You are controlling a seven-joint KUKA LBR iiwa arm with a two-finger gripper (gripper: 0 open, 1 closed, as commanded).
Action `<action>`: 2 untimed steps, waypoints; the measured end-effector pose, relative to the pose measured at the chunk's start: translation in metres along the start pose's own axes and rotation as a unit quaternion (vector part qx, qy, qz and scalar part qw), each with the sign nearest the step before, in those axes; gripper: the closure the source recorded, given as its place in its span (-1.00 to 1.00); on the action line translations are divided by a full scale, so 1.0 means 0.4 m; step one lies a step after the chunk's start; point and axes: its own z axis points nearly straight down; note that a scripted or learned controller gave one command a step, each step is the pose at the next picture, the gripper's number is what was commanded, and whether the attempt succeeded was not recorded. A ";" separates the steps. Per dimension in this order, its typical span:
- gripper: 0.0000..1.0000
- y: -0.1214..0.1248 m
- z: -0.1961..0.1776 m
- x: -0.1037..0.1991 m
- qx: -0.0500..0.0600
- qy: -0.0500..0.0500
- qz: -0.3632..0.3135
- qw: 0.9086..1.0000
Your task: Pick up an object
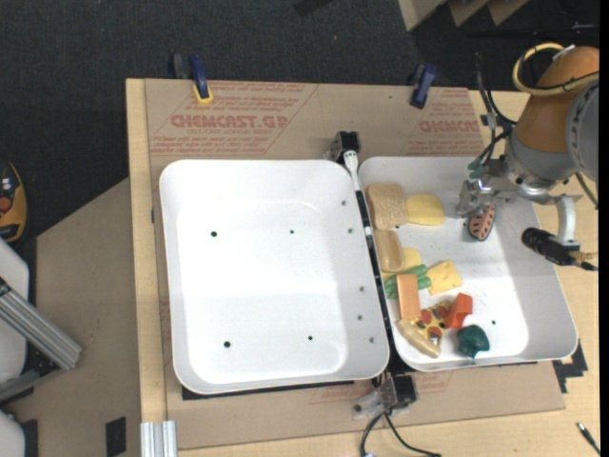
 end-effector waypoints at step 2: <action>1.00 -0.097 0.013 -0.019 0.003 0.001 0.003 1.000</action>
